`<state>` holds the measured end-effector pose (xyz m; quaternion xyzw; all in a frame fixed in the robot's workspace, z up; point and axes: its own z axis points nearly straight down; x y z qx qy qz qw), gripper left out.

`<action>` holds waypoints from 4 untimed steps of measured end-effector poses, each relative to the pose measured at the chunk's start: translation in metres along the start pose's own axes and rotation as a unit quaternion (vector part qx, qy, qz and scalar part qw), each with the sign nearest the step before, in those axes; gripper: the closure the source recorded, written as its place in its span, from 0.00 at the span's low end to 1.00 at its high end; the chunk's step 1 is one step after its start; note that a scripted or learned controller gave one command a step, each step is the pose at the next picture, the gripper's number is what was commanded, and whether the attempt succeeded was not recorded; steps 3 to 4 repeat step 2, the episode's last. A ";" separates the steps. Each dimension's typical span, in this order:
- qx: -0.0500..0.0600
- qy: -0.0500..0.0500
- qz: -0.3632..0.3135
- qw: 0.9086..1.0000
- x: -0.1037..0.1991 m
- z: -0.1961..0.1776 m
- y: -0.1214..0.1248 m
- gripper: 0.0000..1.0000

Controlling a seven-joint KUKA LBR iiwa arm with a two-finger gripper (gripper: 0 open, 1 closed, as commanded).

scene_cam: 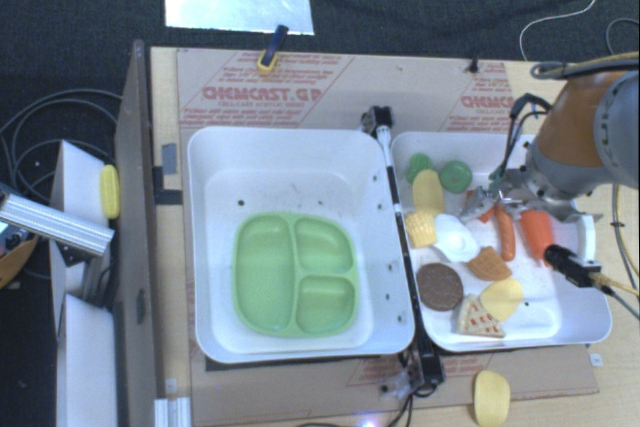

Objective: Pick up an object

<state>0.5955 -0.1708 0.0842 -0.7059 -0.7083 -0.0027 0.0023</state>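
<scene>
Gripper sits low in right bin, 2 o'clock side, among toy food; jaw state: cannot tell. Likely target, sausage, lies just beneath, beside carrot. Nothing visibly held.

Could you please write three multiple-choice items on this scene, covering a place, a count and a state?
1. Where does the green tray lie?
A. In the left bin
B. In the right bin
C. On the floor

2. How many sections does the tray have?
A. One
B. Three
C. Six

3. How does the yellow piece near the bottom edge lie?
A. Inside the right bin
B. On the tray
C. Outside both bins, on the bench

Answers:
1. A: the tray rests on the left bin's floor.
2. B: one long section and two smaller ones show.
3. C: it sits below the right bin's rim, on the bench board.
</scene>
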 end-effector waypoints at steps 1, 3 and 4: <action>-0.001 -0.002 0.000 1.000 -0.001 -0.011 0.000 1.00; -0.004 -0.003 -0.004 1.000 0.083 -0.105 0.026 1.00; -0.004 -0.003 -0.004 1.000 0.083 -0.105 0.026 1.00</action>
